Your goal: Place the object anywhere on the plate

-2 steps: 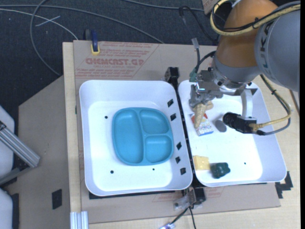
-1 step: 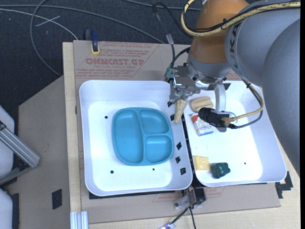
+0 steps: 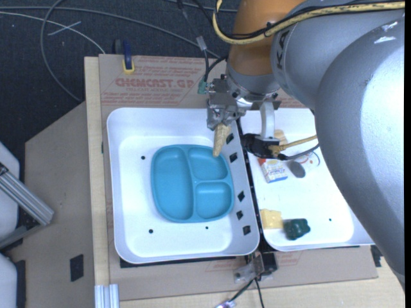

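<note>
Two shallow white plastic bins are counted, side by side. One sky-blue plastic plate (image 3: pixel 191 191) with three compartments is seen, lying flat in the left bin (image 3: pixel 125 172). One tan tapered object (image 3: pixel 220 142) is counted, and it is found at the plate's far right corner, just above its rim.

To the right of the plate, beyond the wall between the bins, four loose things are counted in the right bin (image 3: pixel 334 201):
- one small white carton with red and blue print (image 3: pixel 275 171);
- one small grey rounded piece (image 3: pixel 297 169), just past the carton;
- one pale yellow block (image 3: pixel 271 219), level with the plate's near edge;
- one dark green lump (image 3: pixel 296 228), touching or nearly touching the yellow block.

The tan tapered object is held nearly upright. Its long axis runs from the gripper down to the plate, slightly slanted, and its narrower lower end is pointed at the plate's upper right compartment.

One grey arm with an orange band (image 3: pixel 262 24) is seen entering from the right of the plate. The wrist is turned downward over the plate's far right corner. The two-finger gripper (image 3: pixel 221 124) is pressed onto the upper end of the tan tapered object, which is pinched between its fingers.
</note>
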### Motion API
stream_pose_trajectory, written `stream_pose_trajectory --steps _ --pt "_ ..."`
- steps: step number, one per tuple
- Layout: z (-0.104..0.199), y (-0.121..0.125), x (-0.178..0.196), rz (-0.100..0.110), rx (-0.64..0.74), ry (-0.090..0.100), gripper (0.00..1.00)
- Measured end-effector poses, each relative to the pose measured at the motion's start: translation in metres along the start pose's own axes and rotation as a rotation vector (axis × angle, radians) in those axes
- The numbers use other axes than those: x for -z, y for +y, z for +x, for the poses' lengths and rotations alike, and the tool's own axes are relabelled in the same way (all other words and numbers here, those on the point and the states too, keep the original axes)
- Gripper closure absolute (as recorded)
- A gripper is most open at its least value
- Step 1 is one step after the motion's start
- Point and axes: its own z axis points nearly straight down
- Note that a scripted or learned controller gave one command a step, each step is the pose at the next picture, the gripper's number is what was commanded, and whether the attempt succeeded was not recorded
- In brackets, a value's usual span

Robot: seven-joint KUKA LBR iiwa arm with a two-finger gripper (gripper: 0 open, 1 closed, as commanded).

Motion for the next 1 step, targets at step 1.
stream_pose_trajectory --steps 1 --pt "-0.0024 -0.0008 0.0014 0.001 -0.003 -0.001 0.0"
